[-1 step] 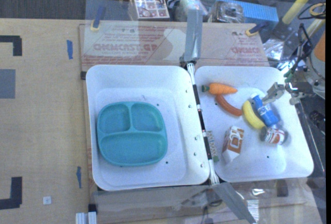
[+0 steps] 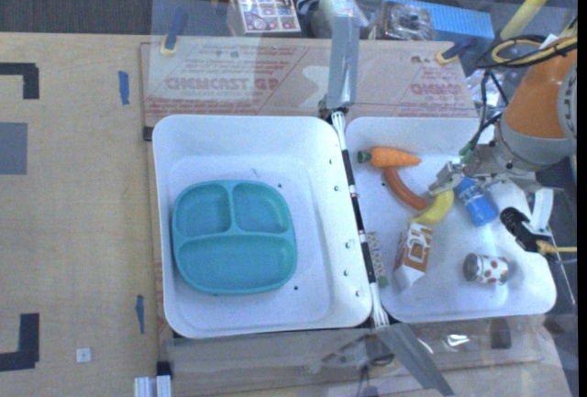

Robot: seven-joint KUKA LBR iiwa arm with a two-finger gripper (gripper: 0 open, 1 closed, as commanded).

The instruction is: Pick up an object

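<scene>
You see the gripper (image 2: 461,173) low in the right bin (image 2: 532,294); finger state cannot be determined. Just beside it lie a yellow banana (image 2: 437,207), a blue can (image 2: 477,203), an orange sausage (image 2: 404,188) and a carrot (image 2: 394,157). The left bin (image 2: 183,143) holds a teal divided plate (image 2: 234,237).

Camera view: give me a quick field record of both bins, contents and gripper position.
left bin: teal divided plate
right bin: carrot, orange sausage-like piece, yellow banana-like piece, blue object, orange-and-white carton, small spotted cup on its side
gripper: low over the right bin's far part, beside the blue object
grasp: cannot tell
</scene>
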